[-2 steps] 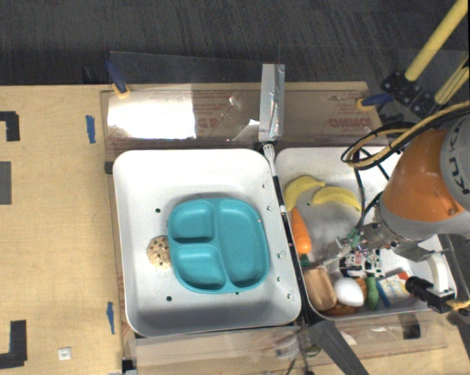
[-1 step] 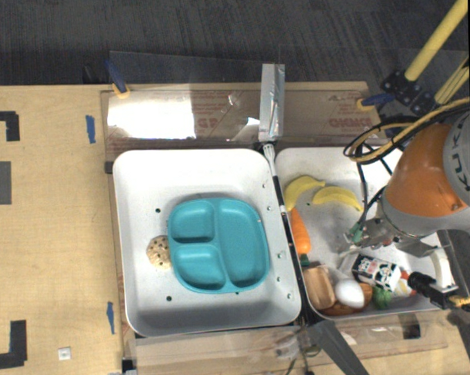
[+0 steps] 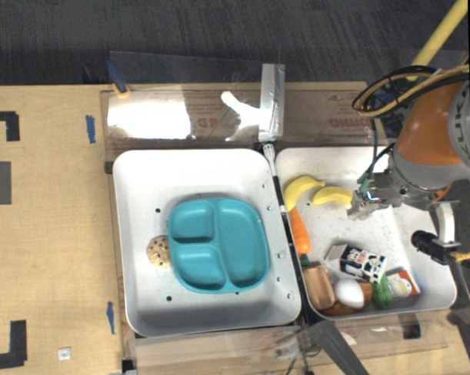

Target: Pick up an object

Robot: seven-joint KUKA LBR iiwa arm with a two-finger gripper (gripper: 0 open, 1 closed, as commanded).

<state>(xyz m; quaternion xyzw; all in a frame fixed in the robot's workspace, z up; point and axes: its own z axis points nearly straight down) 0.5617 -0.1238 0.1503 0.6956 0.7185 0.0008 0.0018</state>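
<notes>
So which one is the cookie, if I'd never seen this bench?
Start at the left bin, the one holding the teal divided plate. The cookie lies on the bin floor against the plate's left edge. It is small, round, pale tan with dark specks, and the only loose item in that bin.

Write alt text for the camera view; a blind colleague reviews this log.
A robot arm reaches from the right over the right bin, which holds a banana, carrot, egg and small carton. The left bin holds a teal divided plate and a cookie.
</notes>
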